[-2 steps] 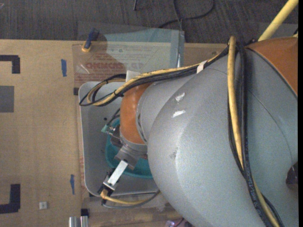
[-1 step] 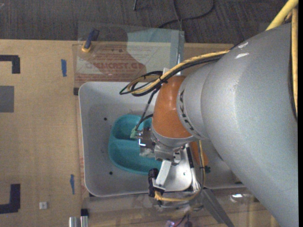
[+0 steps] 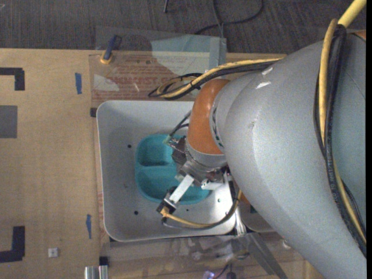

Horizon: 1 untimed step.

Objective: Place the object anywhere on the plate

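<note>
Plate (image 3: 152, 168): teal, with raised dividers, lying flat in the white bin (image 3: 116, 156), about mid-bin. Its left part shows bare and its right part is covered by the wrist.

Gripper (image 3: 185, 158): low over the plate's right half. Close above it or touching, cannot tell. Open or closed, cannot tell; the wrist hides it from this angle.

Arm (image 3: 279, 156): grey and bulky, entering from the right and covering the bin's right side. An orange band (image 3: 203, 121) sits just above the wrist. Yellow and black cables (image 3: 192, 83) loop along the arm near the bin's far rim.

Bin floor: white, with a few small dark spots (image 3: 129, 146) left of and below the plate.

Bench (image 3: 46, 167): tan. Two short blue tape strips (image 3: 78, 83) lie left of the bin, one near its far corner and one near its near corner. Black tape corners (image 3: 14, 77) mark the far left.

A clear sheet (image 3: 168, 57) lies beyond the bin's far rim. A small orange-tipped tool (image 3: 107, 54) rests at the sheet's left corner.

Floor (image 3: 87, 4): dark, past the bench edge, with a black cord (image 3: 235, 4) curling on it.
</note>
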Motion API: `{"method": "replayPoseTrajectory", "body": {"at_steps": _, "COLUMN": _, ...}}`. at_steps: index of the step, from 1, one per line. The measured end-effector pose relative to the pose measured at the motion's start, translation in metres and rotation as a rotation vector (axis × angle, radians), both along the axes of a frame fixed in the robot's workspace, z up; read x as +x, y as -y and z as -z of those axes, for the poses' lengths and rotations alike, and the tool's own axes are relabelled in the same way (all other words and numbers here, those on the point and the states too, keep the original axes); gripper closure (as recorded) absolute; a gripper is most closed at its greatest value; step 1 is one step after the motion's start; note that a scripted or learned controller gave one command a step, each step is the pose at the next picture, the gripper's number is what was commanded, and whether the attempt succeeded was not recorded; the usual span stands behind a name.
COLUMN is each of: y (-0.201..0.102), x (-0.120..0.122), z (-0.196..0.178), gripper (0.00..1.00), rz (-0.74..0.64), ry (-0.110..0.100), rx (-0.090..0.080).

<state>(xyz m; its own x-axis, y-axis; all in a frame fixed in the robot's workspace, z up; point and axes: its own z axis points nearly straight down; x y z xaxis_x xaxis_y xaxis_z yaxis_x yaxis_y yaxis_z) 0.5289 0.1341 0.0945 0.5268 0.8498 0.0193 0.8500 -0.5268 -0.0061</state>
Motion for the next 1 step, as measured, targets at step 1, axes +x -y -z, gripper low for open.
{"method": "replayPoseTrajectory", "body": {"at_steps": 1, "y": -0.0010, "x": -0.0041, "z": -0.0685, "gripper": 1.00, "rz": -0.373, "ry": -0.002, "rx": -0.021}}
